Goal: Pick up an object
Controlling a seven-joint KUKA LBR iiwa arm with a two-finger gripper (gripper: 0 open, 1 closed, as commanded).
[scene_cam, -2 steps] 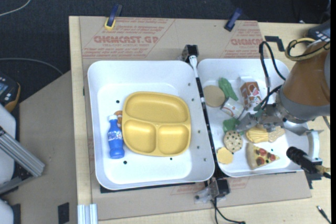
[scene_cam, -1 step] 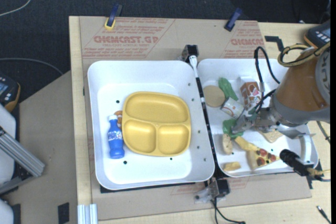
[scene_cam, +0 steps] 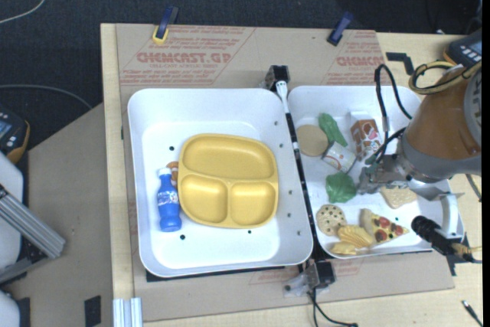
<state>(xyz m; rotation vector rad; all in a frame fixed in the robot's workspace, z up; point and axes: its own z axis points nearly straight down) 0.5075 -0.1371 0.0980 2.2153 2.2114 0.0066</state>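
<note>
The right bin [scene_cam: 306, 99] holds several toy foods. Among them are a tan round bun [scene_cam: 311, 139], a green leaf [scene_cam: 332, 127], a red-brown can [scene_cam: 366, 135], a green lump [scene_cam: 340, 187], a chocolate-chip cookie [scene_cam: 330, 217], a yellow ridged piece [scene_cam: 349, 237], a pizza slice [scene_cam: 381, 226] and a pale cracker [scene_cam: 397, 198]. My gripper [scene_cam: 372, 174] is low over the middle of this bin, just right of the green lump and left of the cracker. The arm's orange band [scene_cam: 444, 122] rises behind it.
The left bin [scene_cam: 142, 165] carries a yellow divided plate [scene_cam: 227, 180] and a blue bottle [scene_cam: 168, 201] lying beside its left edge. Black cables [scene_cam: 383, 99] loop over the right bin's far side. Clamps [scene_cam: 161, 26] hold the cardboard at the back.
</note>
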